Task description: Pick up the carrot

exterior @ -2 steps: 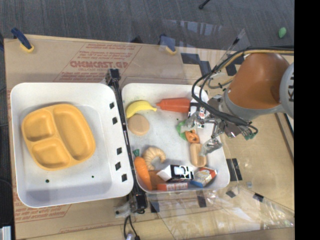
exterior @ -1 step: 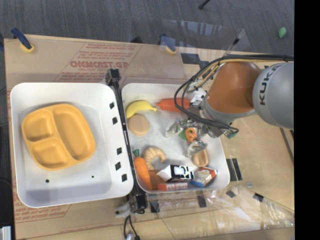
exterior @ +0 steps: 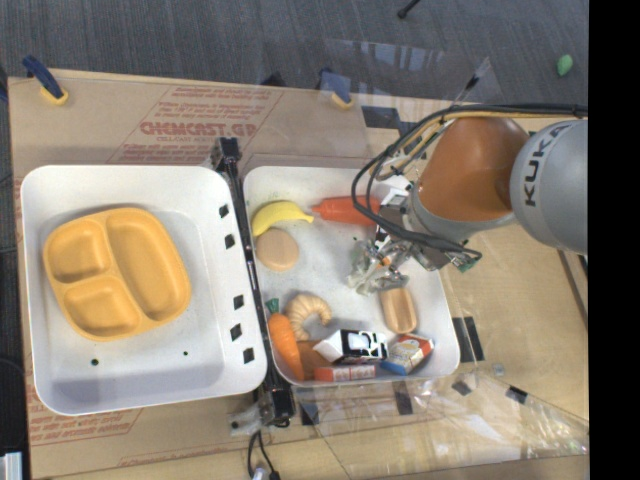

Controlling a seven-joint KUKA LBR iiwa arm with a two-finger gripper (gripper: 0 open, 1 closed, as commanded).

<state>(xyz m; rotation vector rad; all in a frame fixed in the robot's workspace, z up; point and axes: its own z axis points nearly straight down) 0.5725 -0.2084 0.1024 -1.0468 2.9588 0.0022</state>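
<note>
Orange plastic carrot with green top [exterior: 283, 340] lies lower-left of the metal two-finger gripper [exterior: 377, 268], well apart, long axis running toward the bin's near wall. Gripper state: cannot tell.

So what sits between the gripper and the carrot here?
In the camera view, a croissant lies between the gripper and the carrot, on the right bin's floor.

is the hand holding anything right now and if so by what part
Nothing shows between the fingers of the hand; it hovers over the right bin, apart from the carrot.
</note>
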